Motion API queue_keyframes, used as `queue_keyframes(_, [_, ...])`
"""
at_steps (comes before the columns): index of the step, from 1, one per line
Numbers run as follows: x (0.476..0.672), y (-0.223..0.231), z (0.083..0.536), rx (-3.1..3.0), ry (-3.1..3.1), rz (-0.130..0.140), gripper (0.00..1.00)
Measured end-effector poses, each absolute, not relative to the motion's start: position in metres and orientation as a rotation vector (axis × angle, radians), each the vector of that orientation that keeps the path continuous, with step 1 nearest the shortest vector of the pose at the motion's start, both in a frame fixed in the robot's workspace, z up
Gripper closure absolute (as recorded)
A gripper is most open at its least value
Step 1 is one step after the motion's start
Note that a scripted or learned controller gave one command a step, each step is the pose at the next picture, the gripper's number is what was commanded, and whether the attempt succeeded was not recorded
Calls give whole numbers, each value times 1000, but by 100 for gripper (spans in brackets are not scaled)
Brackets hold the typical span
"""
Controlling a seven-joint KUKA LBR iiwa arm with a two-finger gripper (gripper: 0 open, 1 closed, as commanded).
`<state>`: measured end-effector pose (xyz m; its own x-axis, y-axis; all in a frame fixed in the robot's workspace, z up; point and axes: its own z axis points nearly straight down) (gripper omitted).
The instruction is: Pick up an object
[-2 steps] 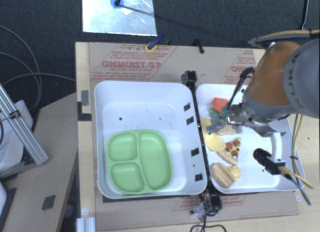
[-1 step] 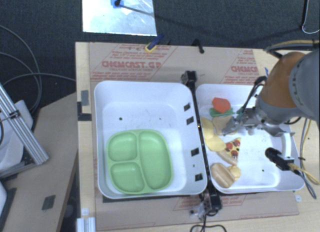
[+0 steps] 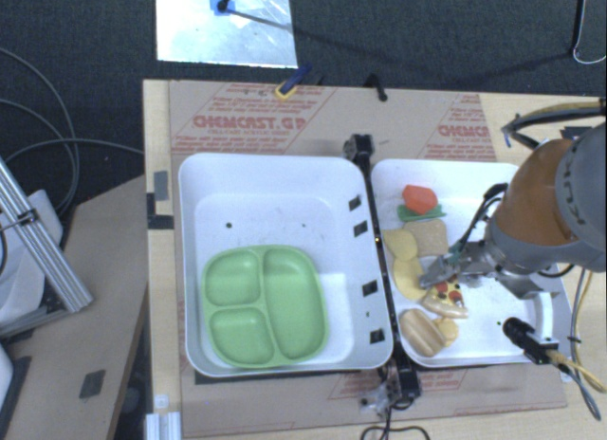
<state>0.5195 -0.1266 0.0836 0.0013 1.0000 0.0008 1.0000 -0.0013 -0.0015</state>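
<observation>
Toy food [image 3: 427,267] lies heaped along the left wall of the right bin [image 3: 503,341], running from near its far edge to its near left corner. No single piece is named by the task, so any of these would do. At the far end sits a red piece with a green leaf, perhaps a tomato or strawberry; just nearer comes a tan, bread-like square against pale yellow slices; nearest the front edge lie a small pizza-like wedge with red dots and a beige bun or hot dog.

The gripper [image 3: 444,275] hangs over the middle of this heap, just above the dotted wedge and beside the yellow slices, with the arm [image 3: 545,206] reaching in from the right side of the bin. Its tips blur into the clutter, so I cannot tell how wide the claw stands or whether anything sits in it.

By my reading, the step in hand is the descent or closing for a grasp, with no lift yet evident. The next move calls for settling squarely on one piece rather than straddling two, then rising straight.

The left bin [image 3: 275,182] bears a green divided tray [image 3: 266,305] in its near half.
</observation>
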Motion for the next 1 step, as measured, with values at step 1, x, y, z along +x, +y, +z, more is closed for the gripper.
queue_keyframes(1, [570, -50, 191, -2213, -2244, -18, 0])
